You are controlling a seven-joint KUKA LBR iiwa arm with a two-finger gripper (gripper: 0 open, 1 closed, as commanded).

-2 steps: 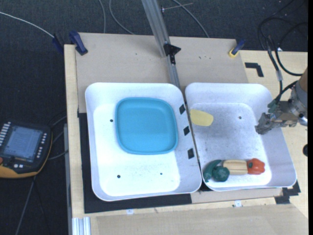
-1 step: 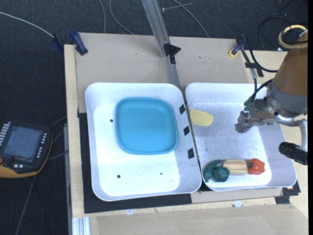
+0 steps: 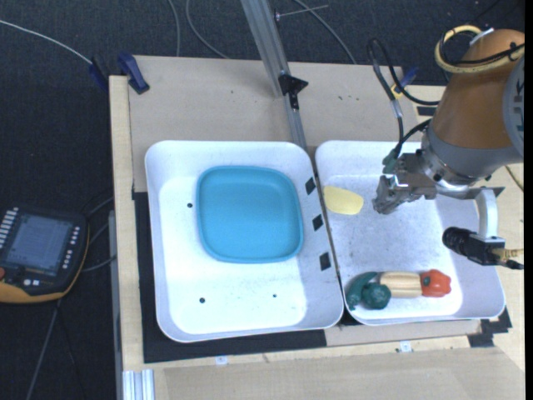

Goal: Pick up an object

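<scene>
No text, label, brand, number or sign can be read. A lit screen is carried by the handheld pendant [image 3: 37,252] lying left of the left bin [image 3: 241,240], but nothing on that screen can be made out. The small black marks along that bin's right rim are too small to be read.

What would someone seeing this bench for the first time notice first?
Probably the bright blue plate lying flat in the left bin. Next, the grey and orange arm reaching in from the right, its gripper above the right bin beside a small yellow piece. Green, tan and red toy foods line that bin's near edge.
</scene>
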